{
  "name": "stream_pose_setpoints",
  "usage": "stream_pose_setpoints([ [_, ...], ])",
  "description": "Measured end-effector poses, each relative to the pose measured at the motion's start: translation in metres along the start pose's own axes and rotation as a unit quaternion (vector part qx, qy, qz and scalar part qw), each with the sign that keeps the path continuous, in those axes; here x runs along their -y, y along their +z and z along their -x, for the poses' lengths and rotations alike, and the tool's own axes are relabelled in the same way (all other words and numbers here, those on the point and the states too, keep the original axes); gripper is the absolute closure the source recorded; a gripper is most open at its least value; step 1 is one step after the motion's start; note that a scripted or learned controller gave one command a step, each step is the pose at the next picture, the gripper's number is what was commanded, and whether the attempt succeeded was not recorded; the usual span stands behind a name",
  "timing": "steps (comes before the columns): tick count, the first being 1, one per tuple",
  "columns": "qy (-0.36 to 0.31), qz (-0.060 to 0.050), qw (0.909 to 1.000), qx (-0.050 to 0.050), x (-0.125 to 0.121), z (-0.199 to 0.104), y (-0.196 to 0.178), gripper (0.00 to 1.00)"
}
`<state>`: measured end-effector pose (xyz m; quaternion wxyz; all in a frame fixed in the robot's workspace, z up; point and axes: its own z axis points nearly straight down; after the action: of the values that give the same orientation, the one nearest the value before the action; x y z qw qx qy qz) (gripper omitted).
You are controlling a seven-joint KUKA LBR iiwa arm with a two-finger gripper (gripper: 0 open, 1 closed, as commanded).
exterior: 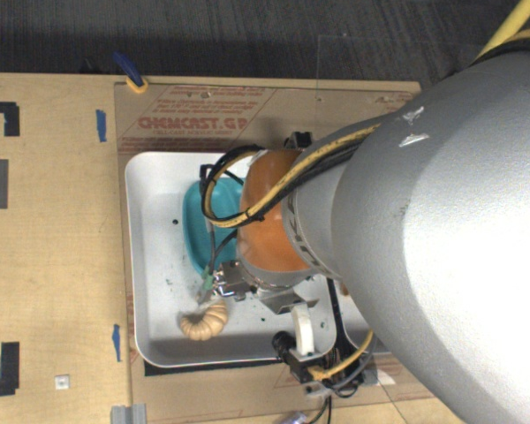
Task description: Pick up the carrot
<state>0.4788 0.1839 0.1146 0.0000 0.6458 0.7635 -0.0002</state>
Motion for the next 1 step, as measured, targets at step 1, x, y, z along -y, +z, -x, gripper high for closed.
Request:
stream_pose_setpoints([
  [1, 0.0, 0.001, 1.0, 0.0, -0.0008, 0.0001, -0.0093, 1.0],
])
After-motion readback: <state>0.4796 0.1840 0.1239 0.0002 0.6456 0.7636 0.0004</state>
